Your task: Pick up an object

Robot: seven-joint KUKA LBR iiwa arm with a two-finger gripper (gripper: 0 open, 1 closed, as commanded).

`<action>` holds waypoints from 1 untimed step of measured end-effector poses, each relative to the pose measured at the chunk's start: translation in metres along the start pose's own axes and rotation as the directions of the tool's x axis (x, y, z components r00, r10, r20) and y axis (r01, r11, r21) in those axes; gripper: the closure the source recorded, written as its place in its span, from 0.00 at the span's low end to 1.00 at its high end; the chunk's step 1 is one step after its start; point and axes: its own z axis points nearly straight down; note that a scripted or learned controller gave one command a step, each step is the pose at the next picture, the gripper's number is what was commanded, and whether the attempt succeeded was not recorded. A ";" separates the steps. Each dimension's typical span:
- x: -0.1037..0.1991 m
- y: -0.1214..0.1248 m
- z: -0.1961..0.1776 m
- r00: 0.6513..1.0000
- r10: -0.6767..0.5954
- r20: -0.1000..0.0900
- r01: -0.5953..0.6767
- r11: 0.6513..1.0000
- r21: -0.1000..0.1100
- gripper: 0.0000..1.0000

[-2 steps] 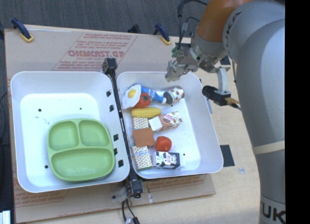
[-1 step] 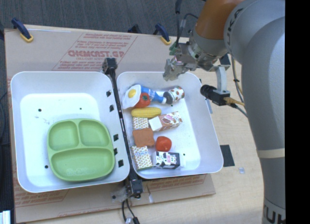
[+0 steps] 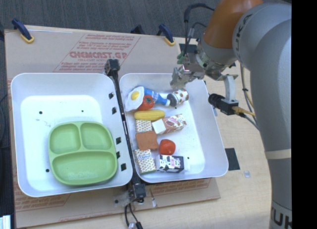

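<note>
Grey claw [image 3: 179,78] above right bin [image 3: 214,139] — just over small bottle [image 3: 179,96], fingers unclear

Bench [image 3: 247,166] is light wood-tone, bare strip visible along the right side, with a small black square patch [image 3: 232,158] on it near the right bin's corner. A brown cardboard sheet [image 3: 99,54] with red printed lettering lies flat on the bench, covering most of it, held at the far edge by blue-and-yellow clamps [image 3: 22,30]. Two shallow white bins sit on the cardboard side by side, touching along the middle: left bin [image 3: 29,86], right bin [image 3: 213,143]. Black clips [image 3: 112,66] join the bins at the seam, far end and near end. Cables [image 3: 130,213] trail off the near edge of the cardboard.
</note>
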 end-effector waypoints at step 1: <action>0.035 0.004 0.007 1.000 -0.002 -0.001 0.002 1.000 0.000 1.00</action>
